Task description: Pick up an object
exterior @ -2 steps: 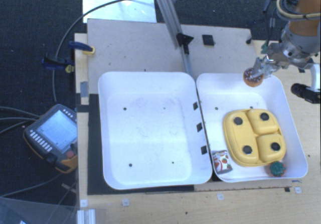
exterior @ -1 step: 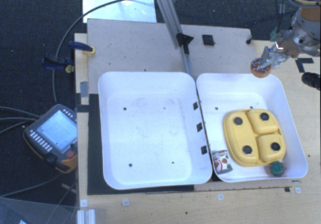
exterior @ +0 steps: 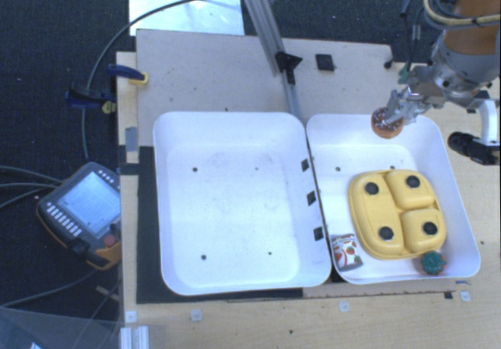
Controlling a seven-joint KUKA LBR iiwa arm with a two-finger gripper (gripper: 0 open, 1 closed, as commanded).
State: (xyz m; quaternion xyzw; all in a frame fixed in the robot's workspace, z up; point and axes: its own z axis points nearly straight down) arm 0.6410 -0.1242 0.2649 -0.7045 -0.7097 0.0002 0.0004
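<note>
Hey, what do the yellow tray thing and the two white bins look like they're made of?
The yellow tray looks like molded plastic, smooth with a soft sheen: rounded lobes, uniform color, dark round spots. The two white bins look like thin formed plastic, matte to slightly glossy, with rounded rims, though the look leaves it open.

No legible text, seemingly.

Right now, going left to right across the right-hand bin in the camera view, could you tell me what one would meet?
Small printed packet → yellow four-lobed toy. The small brown round object at the gripper and the green ball overlap the toy's span, so they are omitted.
</note>
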